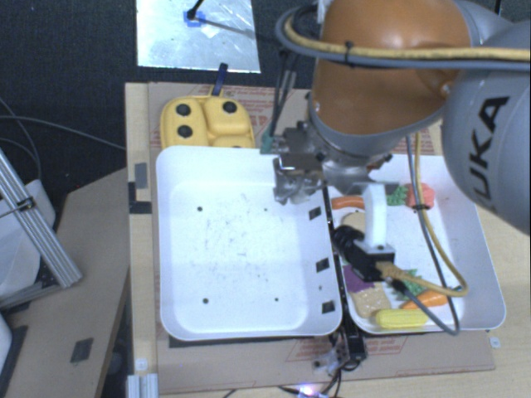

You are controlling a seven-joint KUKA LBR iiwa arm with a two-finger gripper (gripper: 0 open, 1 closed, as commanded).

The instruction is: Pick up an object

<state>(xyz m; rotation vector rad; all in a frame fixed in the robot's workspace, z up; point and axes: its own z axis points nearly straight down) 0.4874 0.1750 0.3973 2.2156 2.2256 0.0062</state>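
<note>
I am looking down at the arm (390, 65) hanging over two white bins. Its end effector (292, 181) is sitting above the left bin's (232, 247) right edge. Small objects, including a yellow corn cob (401, 318), are lying in the right bin (477, 255)

Right bin (477, 247): largely hidden under the arm (398, 65).
Toys (398, 317) in it: partly covered, kinds unclear.
Arm: cut off at right edge.
</note>
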